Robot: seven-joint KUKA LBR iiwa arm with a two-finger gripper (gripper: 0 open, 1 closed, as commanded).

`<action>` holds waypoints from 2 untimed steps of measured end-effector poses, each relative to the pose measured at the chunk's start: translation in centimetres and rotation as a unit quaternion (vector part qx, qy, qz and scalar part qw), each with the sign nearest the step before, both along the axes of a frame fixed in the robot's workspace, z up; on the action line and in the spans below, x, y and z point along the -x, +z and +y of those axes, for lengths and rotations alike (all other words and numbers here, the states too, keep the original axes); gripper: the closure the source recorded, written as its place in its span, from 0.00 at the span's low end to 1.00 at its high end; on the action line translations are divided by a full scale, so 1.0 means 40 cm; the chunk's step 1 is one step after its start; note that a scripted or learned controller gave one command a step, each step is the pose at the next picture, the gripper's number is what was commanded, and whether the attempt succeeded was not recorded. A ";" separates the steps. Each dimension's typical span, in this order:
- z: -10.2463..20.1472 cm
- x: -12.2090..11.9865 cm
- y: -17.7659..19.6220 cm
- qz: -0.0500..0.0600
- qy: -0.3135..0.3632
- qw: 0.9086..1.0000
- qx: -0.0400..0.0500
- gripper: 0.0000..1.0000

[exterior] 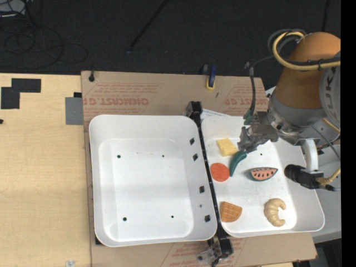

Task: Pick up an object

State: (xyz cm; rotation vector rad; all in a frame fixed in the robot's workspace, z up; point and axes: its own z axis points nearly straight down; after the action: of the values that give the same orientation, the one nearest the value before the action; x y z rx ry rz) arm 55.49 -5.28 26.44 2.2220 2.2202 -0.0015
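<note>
My gripper hangs over the upper middle of the right bin. A green curved pepper lies or hangs just below it, its upper end meeting the gripper's tip and its lower end pointing down-left. A yellow block sits just left of the gripper. A red-orange disc lies beside the pepper's lower end. A watermelon slice rests to the right of the pepper.
A croissant and an orange waffle piece lie near the right bin's front. The left bin adjoins it across a black divider. A black cable fitting juts over the bin's right side.
</note>
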 end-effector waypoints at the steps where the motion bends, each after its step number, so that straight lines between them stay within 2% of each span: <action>1: 0.163 0.027 0.163 -0.001 0.004 1.000 -0.001 1.00; 2: 0.342 0.054 0.307 -0.001 0.004 1.000 -0.001 1.00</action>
State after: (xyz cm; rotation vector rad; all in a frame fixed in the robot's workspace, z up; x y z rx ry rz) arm 53.33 8.40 38.71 2.2136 2.2291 0.0035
